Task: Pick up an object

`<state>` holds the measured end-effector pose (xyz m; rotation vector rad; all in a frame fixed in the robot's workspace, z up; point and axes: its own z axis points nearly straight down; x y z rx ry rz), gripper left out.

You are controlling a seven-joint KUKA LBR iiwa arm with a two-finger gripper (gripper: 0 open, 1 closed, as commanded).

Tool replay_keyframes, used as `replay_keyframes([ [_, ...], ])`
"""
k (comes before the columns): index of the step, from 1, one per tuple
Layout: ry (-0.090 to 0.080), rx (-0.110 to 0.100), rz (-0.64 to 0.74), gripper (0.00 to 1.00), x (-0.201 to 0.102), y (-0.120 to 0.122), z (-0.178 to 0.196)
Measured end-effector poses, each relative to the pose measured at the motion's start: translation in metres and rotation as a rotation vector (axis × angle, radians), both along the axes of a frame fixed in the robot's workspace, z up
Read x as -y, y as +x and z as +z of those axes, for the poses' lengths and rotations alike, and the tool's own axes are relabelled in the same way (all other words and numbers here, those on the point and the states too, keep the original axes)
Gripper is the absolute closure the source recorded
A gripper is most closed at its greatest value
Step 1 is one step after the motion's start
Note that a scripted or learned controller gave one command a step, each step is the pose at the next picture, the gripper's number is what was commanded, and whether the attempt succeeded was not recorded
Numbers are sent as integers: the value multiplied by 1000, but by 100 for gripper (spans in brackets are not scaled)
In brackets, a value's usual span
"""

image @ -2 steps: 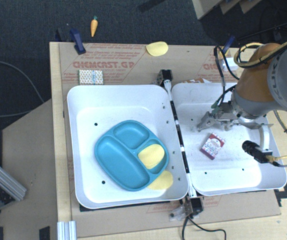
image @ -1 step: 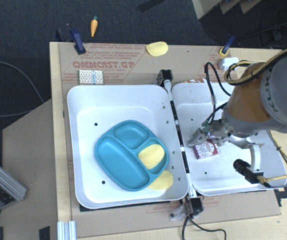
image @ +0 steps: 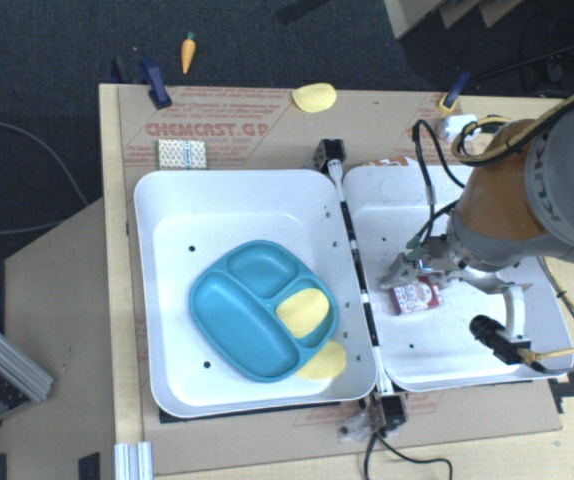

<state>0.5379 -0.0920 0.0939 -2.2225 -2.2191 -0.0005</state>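
A small red-and-white packet [image: 414,297] lay on the floor of the right bin [image: 447,363], directly beneath the gripper [image: 419,265], whose fingers' spread could not be made out from the camera view.

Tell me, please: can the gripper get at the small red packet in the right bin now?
Probably yes. The gripper hangs right at the red packet on the right bin floor, and nothing lies between them.

Toy carrot [image: 188,53], blue clamps [image: 153,82] (bench corners)
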Motion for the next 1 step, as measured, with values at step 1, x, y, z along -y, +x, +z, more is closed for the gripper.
replay_keyframes([
  [1, 0, 1, 3, 100, -66, 13, 91],
])
